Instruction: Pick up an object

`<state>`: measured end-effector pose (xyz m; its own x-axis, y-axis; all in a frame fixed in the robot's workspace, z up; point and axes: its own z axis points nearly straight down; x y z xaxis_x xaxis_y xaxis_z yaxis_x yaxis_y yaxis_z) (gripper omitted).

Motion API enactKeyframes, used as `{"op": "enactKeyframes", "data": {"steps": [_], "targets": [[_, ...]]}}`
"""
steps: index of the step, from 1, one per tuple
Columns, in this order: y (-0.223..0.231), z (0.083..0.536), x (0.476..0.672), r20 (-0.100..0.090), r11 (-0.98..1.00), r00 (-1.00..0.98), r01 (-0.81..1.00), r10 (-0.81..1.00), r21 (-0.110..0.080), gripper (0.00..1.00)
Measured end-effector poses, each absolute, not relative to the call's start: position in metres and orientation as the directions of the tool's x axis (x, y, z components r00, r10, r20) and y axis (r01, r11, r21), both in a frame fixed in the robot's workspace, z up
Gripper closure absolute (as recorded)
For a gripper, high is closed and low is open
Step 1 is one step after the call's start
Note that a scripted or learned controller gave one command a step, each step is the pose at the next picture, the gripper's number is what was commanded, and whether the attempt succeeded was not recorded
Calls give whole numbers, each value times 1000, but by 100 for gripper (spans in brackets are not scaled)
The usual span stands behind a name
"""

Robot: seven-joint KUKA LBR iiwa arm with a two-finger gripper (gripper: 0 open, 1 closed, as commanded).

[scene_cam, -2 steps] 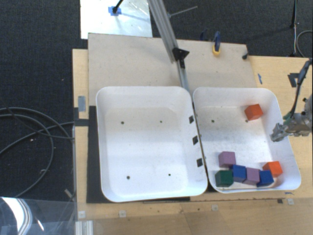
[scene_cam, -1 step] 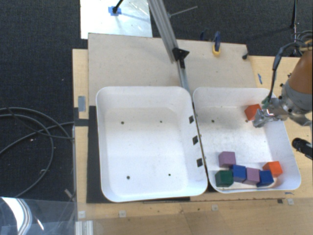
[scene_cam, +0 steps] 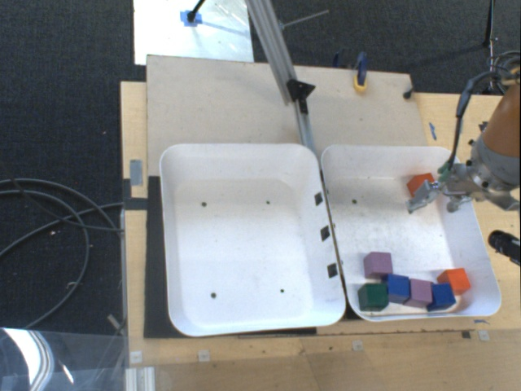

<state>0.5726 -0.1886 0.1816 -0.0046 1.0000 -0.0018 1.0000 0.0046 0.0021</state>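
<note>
My gripper [scene_cam: 435, 203] reaches in from the right over the right bin [scene_cam: 358, 157], near its far right side. It stands open, with nothing between its fingers. An orange block [scene_cam: 420, 184] lies just beyond the left finger [scene_cam: 416, 203], close to it but outside the gap. Along the near wall of the same bin sits a cluster of blocks: a purple one [scene_cam: 377, 264], a green one [scene_cam: 374, 296], a blue one [scene_cam: 397, 287], a pale purple one [scene_cam: 421, 292], a second blue one [scene_cam: 442, 297] and a second orange one [scene_cam: 455, 280].
The left bin [scene_cam: 244, 150] stands beside the right one, and black clips [scene_cam: 326, 233] run along their shared wall. A slanted metal pole [scene_cam: 273, 35] crosses above the far side of the bench. Cables [scene_cam: 49, 218] lie on the floor at left.
</note>
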Motion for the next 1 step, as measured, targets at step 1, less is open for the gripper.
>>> {"op": "enactKeyframes", "data": {"steps": [1], "targets": [[-197, 101, 503, 3, -3, 3, 1000, 1000, -10, 0]]}}
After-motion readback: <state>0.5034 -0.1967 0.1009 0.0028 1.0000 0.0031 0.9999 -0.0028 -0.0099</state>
